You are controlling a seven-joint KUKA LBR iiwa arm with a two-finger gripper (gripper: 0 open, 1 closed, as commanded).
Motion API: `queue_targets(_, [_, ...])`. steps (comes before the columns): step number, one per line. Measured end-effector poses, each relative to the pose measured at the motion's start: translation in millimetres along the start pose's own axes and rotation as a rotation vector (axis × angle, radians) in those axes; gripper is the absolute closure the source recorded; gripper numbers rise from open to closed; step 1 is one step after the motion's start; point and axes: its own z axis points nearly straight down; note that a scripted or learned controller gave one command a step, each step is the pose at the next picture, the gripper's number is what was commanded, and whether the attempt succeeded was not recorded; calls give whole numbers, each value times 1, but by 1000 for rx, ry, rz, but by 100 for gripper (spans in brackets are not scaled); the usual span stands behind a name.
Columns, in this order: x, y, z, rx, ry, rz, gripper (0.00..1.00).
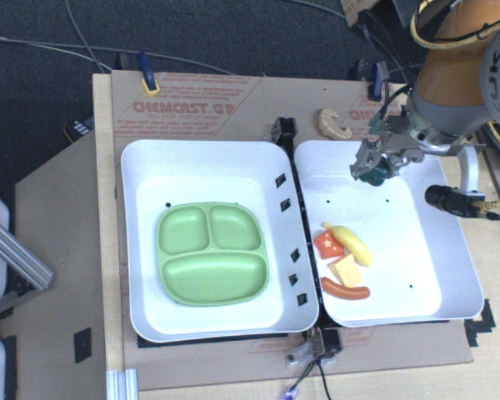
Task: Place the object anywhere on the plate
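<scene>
The pincer (pixel 372 173) hangs over the far part of the right bin (pixel 425 257), pointing down toward its white floor, at the end of the grey arm (pixel 450 98) that comes in from the right with its orange band (pixel 467 44) above the wrist. Whether the pincer is wide or narrow I cannot tell: its tip is a small dark and teal cluster seen from above, and nothing can be made out between its tips.

The toy food lies in a tight group well nearer the camera than the pincer and a little to its left, in the same bin. A yellow banana (pixel 350 243) lies at a slant, touching a red piece with a white mark (pixel 328 244) on its left. Just below them sits a yellow cheese wedge (pixel 347 270), and below that a red sausage (pixel 345 290) lies lengthwise near the bin's front.

The green plate (pixel 212 253), with three compartments, rests in the left bin (pixel 142 223), far to the pincer's left and nearer the camera, across the black divider (pixel 293 215) between the bins.

On the cardboard surface (pixel 192 98) beyond the bins, just left of the pincer and behind it, lies a small beige object (pixel 333 123).
</scene>
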Motion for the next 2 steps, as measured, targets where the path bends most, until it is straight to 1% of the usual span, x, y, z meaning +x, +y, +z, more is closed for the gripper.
queue_targets(1, [53, -12, 12, 1, 0, 0, 100])
queue_targets(2, [103, -17, 15, 0, -1, 1, 100])
